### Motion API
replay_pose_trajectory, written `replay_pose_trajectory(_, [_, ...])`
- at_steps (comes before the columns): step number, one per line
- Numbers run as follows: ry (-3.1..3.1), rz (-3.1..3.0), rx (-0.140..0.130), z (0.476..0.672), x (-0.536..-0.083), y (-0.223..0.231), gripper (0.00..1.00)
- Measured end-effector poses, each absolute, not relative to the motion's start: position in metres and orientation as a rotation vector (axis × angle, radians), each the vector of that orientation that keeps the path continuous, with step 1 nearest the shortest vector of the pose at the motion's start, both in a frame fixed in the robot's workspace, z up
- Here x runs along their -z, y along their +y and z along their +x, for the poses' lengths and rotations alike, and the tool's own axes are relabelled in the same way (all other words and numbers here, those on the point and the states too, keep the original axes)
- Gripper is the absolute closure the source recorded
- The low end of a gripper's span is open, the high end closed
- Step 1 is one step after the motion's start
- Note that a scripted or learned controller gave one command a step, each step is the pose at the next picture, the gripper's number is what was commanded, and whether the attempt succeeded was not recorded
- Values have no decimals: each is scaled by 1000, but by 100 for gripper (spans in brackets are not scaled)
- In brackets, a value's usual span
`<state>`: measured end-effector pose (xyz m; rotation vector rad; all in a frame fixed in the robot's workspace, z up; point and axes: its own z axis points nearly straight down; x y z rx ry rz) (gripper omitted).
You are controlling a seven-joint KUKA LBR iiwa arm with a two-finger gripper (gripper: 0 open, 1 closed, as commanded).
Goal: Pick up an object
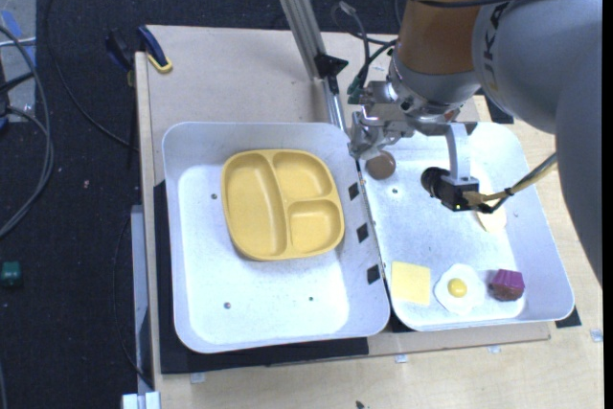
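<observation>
So the thing closest to getting grabbed is the small round brown object (380,167), looks like a toy cookie or meatball, sitting in the right-hand shallow white bin (536,235) up near its top left corner, right against the divider between the two bins. My guess is it's light, hard plastic, a bit slick and prone to rolling or squirting out sideways, so pinching it across its widest part would be the way to go.

The two-finger gripper (369,141) is at about 11 o'clock from that brown piece, just above it, maybe touching. I honestly can't tell whether the jaws are spread or pressed together, too much metal clutter there, and nothing is clearly between them.

Further out in the same bin: a flat yellow cheese-like square (412,283) at 5 o'clock from the brown thing, a toy fried egg (458,288) next to it, and a small purple chunk (507,284) beside that. The left-hand white bin (192,302) has a yellow three-compartment plastic tray (283,203).
</observation>
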<state>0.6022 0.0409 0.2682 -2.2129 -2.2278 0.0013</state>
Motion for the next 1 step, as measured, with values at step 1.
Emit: replay_pose_trajectory(1, [-2228, -2212, -3, 604, -246, 87, 100])
